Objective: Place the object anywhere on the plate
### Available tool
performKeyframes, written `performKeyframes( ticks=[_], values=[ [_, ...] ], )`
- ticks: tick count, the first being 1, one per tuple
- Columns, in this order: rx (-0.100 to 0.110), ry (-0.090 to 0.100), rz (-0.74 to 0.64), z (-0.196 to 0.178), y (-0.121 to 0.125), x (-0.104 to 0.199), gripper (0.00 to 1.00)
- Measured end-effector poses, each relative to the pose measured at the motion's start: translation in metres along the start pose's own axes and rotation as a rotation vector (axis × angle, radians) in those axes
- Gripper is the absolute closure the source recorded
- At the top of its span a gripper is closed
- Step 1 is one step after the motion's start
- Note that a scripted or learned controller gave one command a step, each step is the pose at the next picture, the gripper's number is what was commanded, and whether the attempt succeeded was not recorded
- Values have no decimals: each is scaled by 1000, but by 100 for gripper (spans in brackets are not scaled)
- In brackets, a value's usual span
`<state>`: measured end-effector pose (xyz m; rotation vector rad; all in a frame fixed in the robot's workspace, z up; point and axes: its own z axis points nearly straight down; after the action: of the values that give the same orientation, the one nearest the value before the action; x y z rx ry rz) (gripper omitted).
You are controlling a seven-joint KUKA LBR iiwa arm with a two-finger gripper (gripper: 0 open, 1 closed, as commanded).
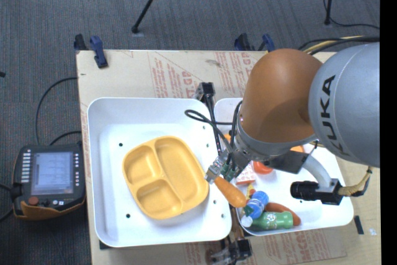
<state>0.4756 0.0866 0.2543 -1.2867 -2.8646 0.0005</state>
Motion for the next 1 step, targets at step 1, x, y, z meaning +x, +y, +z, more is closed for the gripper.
performKeyframes(
  ticks=[1],
  values=[
    [1, 0, 277, -47, 53, 58, 100]
  ],
)
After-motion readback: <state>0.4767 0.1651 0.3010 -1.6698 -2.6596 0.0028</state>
